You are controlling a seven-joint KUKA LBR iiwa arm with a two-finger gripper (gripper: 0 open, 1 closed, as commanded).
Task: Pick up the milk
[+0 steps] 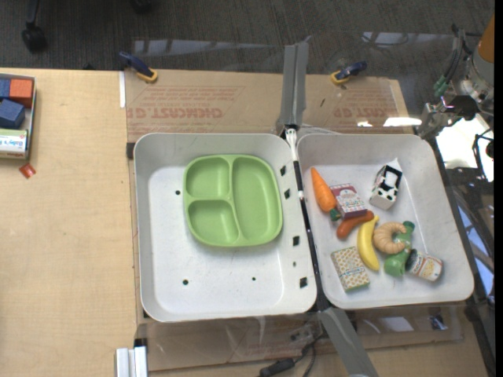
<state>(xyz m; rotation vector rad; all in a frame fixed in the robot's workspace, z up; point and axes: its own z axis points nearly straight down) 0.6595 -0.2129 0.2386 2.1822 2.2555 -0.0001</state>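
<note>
And here we are, the milk sitting in the right bin, a little black-and-white cow-patterned carton near the bin's far right part, standing a touch tilted. It has some elbow room: the carrot is off to its left, a small pink-labelled box lies between them, and the banana and croissant crowd in nearer the camera, close but apart from it.

The left bin holds just the green divided plate (no part in this one, I'd say).

Up at the far right, the arm hangs beyond the bin's rim, the pincer well apart from the carton and touching nothing in the bins. Whether it's spread or pressed together, I cannot tell from here; the cabling and glare muddle it. Nothing shows between it either way.

So the approach is the step in hand, by my reading. To do it well: come over the carton from above, line the grip across its narrow faces, and drop straight down, keeping clear of the pink-labelled box on the left. The tilt matters; a skewed descent could tip the carton over. A firm squeeze low on the body, then a clean vertical lift.
</note>
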